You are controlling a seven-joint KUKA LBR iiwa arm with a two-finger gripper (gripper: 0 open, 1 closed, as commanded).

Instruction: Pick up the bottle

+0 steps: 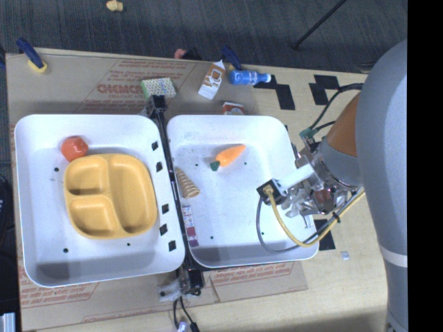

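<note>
A small blue bottle [246,78] lies on its side on the cardboard behind the right bin [277,126], outside it. Against the right bin's left wall lies a slim pale object with a dark red label [189,229]; I cannot tell whether it is a bottle. My gripper [306,203] hangs over the right bin's right edge, wrapped in a yellow cable loop [277,230]. It is far from both objects, and nothing shows in its grasp.
The right bin also holds an orange carrot [230,155] and a ribbed tan cone [185,183]. In the left bin [28,185] sit a yellow divided plate [111,194] and a red ball [75,146]. Small cartons [212,79] lie behind the bins.
</note>
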